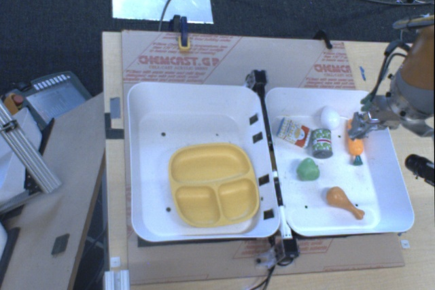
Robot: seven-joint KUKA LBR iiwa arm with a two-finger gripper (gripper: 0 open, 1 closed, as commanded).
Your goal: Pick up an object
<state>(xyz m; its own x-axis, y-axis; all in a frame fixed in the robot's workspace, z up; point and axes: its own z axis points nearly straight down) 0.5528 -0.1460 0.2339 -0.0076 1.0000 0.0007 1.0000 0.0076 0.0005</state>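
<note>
Two shallow white bins sat side by side on the bench; the left bin carried a yellow divided tray toward its near edge, its three compartments showing nothing inside; the right bin carried the loose toy items. A small carton with red and blue print lay near the right bin's left edge, tilted; a green-labelled can stood just beside it toward the centre; a white egg-shaped ball rested near the far edge, just beyond the can. A green rounded vegetable lay nearer the front, close to the can; a tan drumstick lay by the near right corner, well apart from the rest. An orange carrot lay toward the right edge, its small end pointing to the near side. The arm reached in from the right, and the gripper hung directly at the carrot's far end; whether its jaws were wide or closed on the carrot I could not tell.
</note>
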